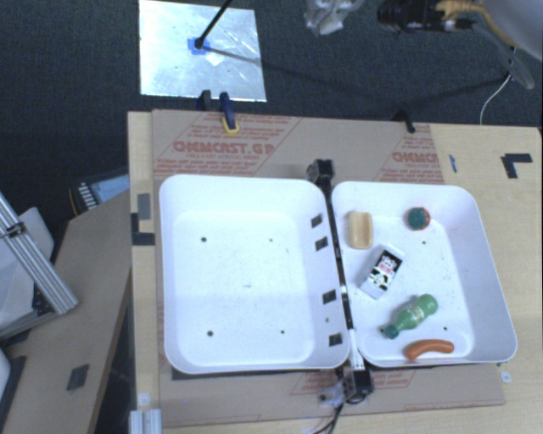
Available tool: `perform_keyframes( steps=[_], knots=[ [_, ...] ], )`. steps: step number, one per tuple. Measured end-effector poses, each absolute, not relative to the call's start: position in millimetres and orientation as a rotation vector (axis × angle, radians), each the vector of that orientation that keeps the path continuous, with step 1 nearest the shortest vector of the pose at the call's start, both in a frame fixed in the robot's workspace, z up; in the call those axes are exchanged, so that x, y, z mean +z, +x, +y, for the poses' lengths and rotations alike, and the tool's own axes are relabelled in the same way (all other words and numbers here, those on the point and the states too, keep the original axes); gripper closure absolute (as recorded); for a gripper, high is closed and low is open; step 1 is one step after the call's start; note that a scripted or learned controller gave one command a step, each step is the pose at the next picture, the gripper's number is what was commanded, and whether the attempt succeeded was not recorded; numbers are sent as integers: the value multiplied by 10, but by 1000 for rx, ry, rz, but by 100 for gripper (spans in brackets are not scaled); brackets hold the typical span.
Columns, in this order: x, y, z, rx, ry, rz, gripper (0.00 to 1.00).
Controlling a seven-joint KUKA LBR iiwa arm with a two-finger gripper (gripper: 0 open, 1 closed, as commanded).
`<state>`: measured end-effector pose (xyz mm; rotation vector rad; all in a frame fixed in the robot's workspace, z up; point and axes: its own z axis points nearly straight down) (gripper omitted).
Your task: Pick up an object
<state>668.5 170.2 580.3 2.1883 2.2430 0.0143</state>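
Note:
The right white bin (488,254) holds several small things: a tan bread-like block (360,229), a teal and red ball (418,218), a white and black box (383,271), a green bottle (410,315) lying on its side, and an orange sausage (429,347) by the front wall. My gripper (327,15) appears as a blurred grey shape at the top edge, high above the bench and well behind both bins. Nothing can be seen in its grasp.
The left white bin (170,280) sits beside the right one, joined along a clipped centre seam (338,271). A shiny metal sheet (202,49) lies on the dark floor behind. An aluminium frame (34,263) stands at the left.

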Motion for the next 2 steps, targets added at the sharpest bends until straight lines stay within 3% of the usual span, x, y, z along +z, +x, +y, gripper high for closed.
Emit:
perform_keyframes(
  steps=[2],
  knots=[
    [6028,6683,1707,19,2176,2250,100]
  ],
)
